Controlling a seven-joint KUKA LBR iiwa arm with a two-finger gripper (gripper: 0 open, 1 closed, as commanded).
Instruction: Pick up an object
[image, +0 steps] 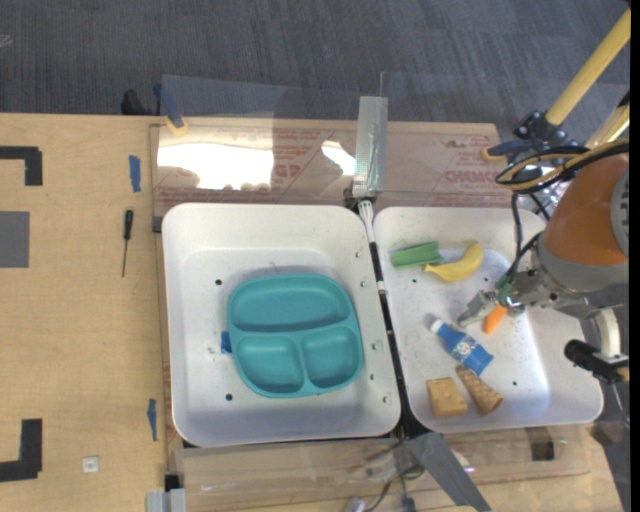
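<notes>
Camera view: end effector (484, 306) low in right bin (560, 395), beside orange piece (493, 320).

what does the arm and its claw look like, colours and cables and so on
The arm is grey with a broad orange band above the wrist. Black cables loop beside it near its upper part. The claw is a small two-finger piece in grey metal with dark parts, much slimmer than the rounded arm body behind it. No markings are legible.
</notes>
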